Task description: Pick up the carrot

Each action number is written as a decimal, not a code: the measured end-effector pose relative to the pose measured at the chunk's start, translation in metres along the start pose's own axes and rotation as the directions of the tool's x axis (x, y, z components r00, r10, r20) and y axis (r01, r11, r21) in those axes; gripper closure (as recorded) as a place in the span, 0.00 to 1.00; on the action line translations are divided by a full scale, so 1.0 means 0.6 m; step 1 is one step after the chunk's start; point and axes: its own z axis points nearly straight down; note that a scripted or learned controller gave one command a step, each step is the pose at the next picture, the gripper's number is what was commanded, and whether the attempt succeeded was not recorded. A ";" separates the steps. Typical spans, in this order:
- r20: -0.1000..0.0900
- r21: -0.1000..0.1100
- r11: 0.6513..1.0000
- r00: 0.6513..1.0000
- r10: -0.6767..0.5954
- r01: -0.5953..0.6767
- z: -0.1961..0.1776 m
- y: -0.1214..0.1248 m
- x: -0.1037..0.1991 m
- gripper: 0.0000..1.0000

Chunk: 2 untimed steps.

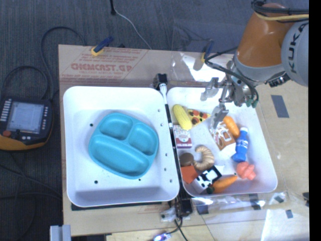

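The carrot [225, 182], orange with a dark green end, lies along the front wall of the right bin [266, 157], beside a black-and-white checkered tag [207, 175]. My gripper [219, 113] hangs over the back half of that bin, far behind the carrot and apart from it. It is just above an orange oblong piece [231, 125] and a small orange-and-white carton [222, 135]. The carrot is not between the gripper's fingers.
The right bin also holds a yellow corn cob [181, 116], a pizza slice [200, 116], a croissant [204, 155], a blue bottle [242, 144], a pink-orange toy [246, 170] and a red carton [183, 137]. A blue divided plate [124, 143] lies in the left bin [75, 104].
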 end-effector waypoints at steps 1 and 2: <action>-0.008 -0.002 0.998 0.998 -0.066 0.066 0.150 -0.105 -0.017 0.00; 0.013 -0.002 0.999 0.999 -0.051 0.051 0.211 -0.204 0.041 0.00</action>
